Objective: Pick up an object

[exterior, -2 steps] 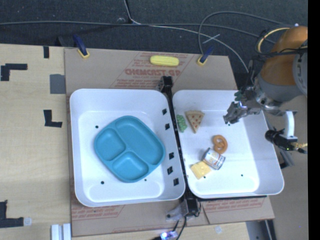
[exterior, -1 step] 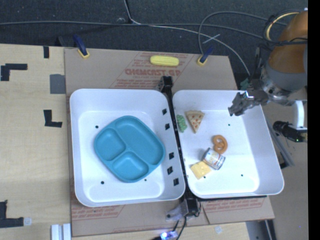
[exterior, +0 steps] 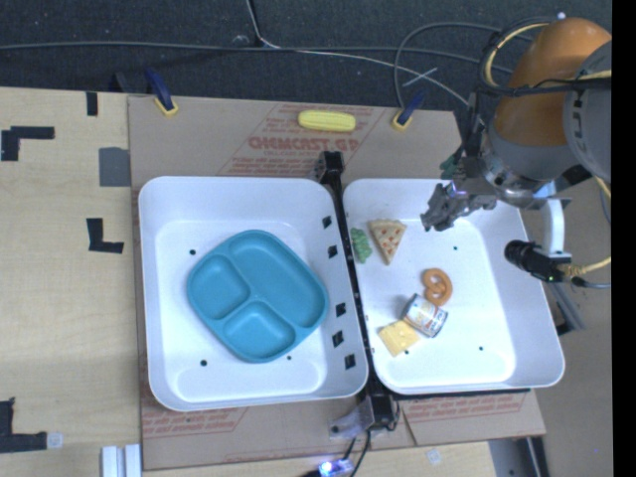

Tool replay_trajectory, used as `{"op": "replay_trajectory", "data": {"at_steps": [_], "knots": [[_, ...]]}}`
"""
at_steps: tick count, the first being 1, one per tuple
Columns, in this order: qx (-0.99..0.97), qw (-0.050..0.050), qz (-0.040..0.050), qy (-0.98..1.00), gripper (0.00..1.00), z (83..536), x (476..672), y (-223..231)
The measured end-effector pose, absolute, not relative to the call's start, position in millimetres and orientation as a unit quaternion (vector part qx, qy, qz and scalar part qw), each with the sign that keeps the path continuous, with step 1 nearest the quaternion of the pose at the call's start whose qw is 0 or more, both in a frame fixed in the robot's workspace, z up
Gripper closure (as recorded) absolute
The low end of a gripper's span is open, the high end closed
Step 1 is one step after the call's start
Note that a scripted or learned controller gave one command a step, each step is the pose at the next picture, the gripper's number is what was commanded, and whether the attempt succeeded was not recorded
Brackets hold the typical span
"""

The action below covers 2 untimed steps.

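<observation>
You have two shallow white plastic bins side by side on a brown cardboard sheet (exterior: 288, 147). The left bin (exterior: 159, 266) holds a blue three-compartment plastic tray (exterior: 256, 294), lying at a slant near the bin's middle, with bare white floor around it on all sides.

The right bin (exterior: 527, 346) holds the small objects, all clustered toward its left half. A pizza-slice-shaped toy wedge, tan with red spots (exterior: 388, 238), lies near the dividing wall, with a small green leafy piece (exterior: 361, 246) just beside it, against that wall. Lower down you see an orange-brown pretzel-shaped ring (exterior: 436, 285), and just below it a small silver can lying on its side (exterior: 426, 317), touching a yellow cheese-like wedge (exterior: 398, 338). The right half of this bin and its front corner are bare floor, so there is open room there.

The dark two-finger gripper (exterior: 438, 217) hangs over the upper middle of the right bin, to the right of the pizza wedge and apart from it, above the pretzel ring. Nothing shows between its fingers; whether they are spread or closed you cannot tell from this angle. The grey arm with its orange band (exterior: 547, 63) reaches in over the bin's far right corner.

A yellow banana-shaped toy (exterior: 326, 120) rests on the cardboard behind the bins, outside both.
</observation>
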<state>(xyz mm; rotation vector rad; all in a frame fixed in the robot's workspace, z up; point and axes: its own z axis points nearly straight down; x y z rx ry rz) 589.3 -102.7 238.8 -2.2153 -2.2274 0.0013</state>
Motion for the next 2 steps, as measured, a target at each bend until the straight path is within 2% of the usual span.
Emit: {"op": "replay_trajectory", "data": {"at_steps": [2], "knots": [[-0.704, 0.001, -0.0001, -0.71, 1.0, 241, 576.6, 2]]}}
